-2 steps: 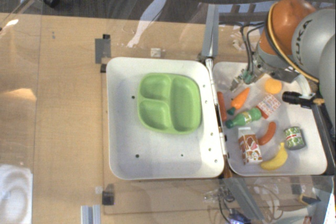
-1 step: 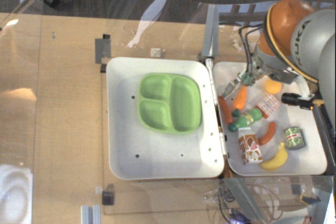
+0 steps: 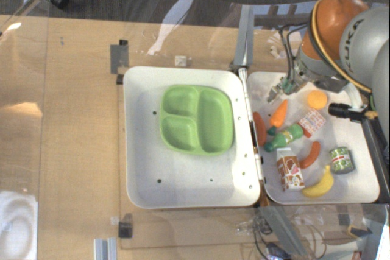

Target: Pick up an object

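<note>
My gripper (image 3: 281, 87) hovers at the right bin's (image 3: 365, 195) far left corner; whether it is released or clenched, I cannot tell. Just beside it lies a carrot (image 3: 279, 113), then an orange (image 3: 316, 99), bottle (image 3: 284, 137) and banana (image 3: 320, 184).

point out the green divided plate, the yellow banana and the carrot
green divided plastic plate (image 3: 198, 119), camera view, central ridge
yellow toy banana (image 3: 321, 184), camera view, middle of its curve
orange toy carrot (image 3: 280, 112), camera view, mid-body
</note>
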You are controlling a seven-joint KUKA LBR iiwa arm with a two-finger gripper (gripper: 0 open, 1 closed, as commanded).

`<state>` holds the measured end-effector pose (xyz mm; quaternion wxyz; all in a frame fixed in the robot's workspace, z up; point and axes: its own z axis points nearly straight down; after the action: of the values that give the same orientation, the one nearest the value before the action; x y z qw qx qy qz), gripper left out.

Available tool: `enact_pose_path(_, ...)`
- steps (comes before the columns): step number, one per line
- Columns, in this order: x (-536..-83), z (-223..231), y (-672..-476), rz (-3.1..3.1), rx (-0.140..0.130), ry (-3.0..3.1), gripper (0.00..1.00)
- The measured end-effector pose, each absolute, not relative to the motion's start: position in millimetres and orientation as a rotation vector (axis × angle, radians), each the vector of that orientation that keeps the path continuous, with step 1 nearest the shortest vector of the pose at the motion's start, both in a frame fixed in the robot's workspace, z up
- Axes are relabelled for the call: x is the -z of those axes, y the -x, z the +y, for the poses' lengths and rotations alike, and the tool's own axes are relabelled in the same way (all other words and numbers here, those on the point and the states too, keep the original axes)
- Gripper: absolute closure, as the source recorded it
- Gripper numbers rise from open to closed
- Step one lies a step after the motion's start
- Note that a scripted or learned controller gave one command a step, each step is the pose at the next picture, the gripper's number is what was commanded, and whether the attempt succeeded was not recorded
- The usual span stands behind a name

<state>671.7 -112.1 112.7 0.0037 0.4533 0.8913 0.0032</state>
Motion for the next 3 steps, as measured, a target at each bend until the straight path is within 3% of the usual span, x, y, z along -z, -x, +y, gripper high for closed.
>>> enact_pose_path(1,-111,-109,-669.6,2.809,-0.008,-1.422,0.00)
enact_pose_path(2,-94,-155,-620.2,2.772,-0.009,-1.436,0.00)
enact_pose_path(3,-109,-154,-625.0,2.760,-0.018,-1.427,1.00)
